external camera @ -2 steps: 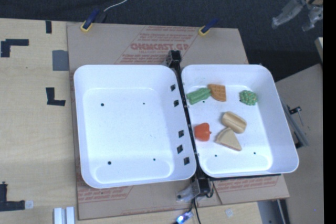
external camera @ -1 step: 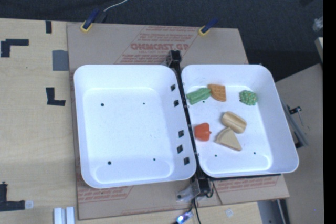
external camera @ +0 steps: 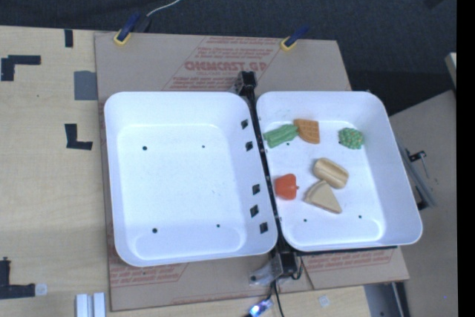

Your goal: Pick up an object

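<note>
Dark blue carpet up top, wood bench below, brown cardboard sheet (external camera: 223,63) under two shallow white bins side by side. All pickable stuff is in the right bin (external camera: 386,159): six small toy foods. Green pod-shaped piece (external camera: 281,135) lies near the divider, long axis running roughly left-right with a slight tilt, and it's touching or just beside the orange chunk (external camera: 307,131) on its right. Green knobbly ball (external camera: 351,138) sits apart from those, closer to the right wall. Lower down: red-orange pepper (external camera: 286,186) near the divider, tan bread roll (external camera: 330,172) to its right lying on a diagonal, and a tan wedge (external camera: 323,197) just below the roll, near or touching it. Left bin (external camera: 119,159) has nothing but four dark dots on its floor. Gripper state: can't tell from this frame, and nothing here looks lifted off the bin floor. Arm comes in from the right, so my guess is the knobbly ball is the nearest target, and it has open floor all round; the roll is next best, with a grasp across its short axis. Pod and orange chunk are crowded together, pepper is tight to the divider wall, so finger room there looks poor. Bottom third of the right bin is bare floor, good room for approach. Black clips (external camera: 255,189) run down the seam between bins; yellow-blue clamps (external camera: 126,30) hold the cardboard at the far edge. A white cable (external camera: 174,0) trails off across the carpet.
</note>
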### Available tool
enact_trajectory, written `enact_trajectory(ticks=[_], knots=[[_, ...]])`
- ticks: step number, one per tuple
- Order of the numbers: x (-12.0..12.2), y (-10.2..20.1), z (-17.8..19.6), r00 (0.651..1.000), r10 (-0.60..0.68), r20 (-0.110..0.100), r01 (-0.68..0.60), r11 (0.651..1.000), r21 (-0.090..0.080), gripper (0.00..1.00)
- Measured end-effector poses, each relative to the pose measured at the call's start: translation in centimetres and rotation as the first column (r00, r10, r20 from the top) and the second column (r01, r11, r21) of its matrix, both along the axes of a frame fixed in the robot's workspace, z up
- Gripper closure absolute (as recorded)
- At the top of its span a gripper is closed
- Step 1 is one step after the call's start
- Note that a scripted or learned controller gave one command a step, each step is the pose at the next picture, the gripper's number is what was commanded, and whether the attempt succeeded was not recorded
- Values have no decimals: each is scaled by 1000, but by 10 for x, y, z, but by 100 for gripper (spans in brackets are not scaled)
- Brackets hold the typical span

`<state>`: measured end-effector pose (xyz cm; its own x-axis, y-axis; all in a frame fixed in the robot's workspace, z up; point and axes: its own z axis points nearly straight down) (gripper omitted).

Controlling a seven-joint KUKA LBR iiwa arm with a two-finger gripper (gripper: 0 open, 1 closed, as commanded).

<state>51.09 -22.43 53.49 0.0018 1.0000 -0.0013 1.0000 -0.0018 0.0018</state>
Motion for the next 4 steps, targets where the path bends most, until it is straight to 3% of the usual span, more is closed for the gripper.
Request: enact_trajectory(ticks=[1, 2, 3, 4], knots=[[-28, 1, 0, 1000, 2, -1, -2, 1000, 1, 0], [-29, 2, -234, 1000, 2, -18, -2, 1000, 7, 0], [-26, 58, -57, 1000, 8, 17, -8, 1000, -4, 0], [-27, 95, 4, 1000, 6, 6, -6, 1000, -1, 0]])
